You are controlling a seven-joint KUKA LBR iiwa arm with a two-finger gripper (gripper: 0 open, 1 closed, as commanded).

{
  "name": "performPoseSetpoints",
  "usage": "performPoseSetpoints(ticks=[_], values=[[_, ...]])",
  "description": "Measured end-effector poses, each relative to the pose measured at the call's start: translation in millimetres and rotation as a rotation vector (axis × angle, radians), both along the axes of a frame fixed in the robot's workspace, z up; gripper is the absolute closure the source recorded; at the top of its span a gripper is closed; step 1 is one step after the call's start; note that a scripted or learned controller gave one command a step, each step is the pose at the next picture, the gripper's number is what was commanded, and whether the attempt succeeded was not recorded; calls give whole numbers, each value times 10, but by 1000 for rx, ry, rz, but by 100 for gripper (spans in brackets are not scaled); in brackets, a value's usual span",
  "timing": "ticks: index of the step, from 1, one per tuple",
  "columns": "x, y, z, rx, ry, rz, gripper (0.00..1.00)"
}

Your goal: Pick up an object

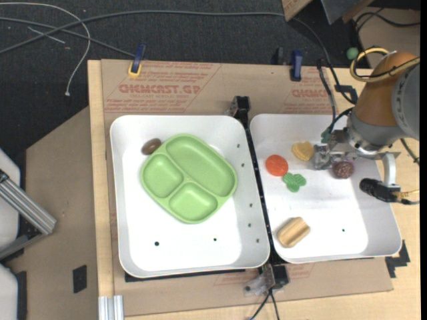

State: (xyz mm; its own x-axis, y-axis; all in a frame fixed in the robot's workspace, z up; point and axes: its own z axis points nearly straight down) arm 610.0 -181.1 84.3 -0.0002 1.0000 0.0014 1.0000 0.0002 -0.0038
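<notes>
Where the arm (390, 92) enters from the right, its grey body and orange band cover the upper right corner of the right bin (347, 235), and the frame edge cuts the arm off. Gripper (328, 157) sits low over that bin, between a yellow piece (303, 151) and a dark reddish-brown round item (343, 170). Whether it is open, closed or gripping anything cannot be told; the metal parts are small and blurred together. Nothing is seen clamped in it. An orange-red round object (277, 165), a green broccoli-like piece (294, 181) and a tan bread-like block (292, 231) lie apart on the bin floor. Left bin (133, 239) carries a green divided plate (189, 177), tilted in plan, with a small brown object (151, 146) just beside its upper left rim. Both bins rest on a printed cardboard sheet (167, 89) held by clamps (137, 59). Dark carpet with loose grey cables (60, 29) lies beyond.
</notes>
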Motion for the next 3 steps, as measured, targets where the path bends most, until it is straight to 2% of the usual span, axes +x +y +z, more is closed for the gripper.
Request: performPoseSetpoints(ticks=[1,2,3], values=[[14,0,127,0,-5,0,100],[-63,-33,616,-2,-8,-2,100],[21,-82,1235,-4,-12,1,100]])
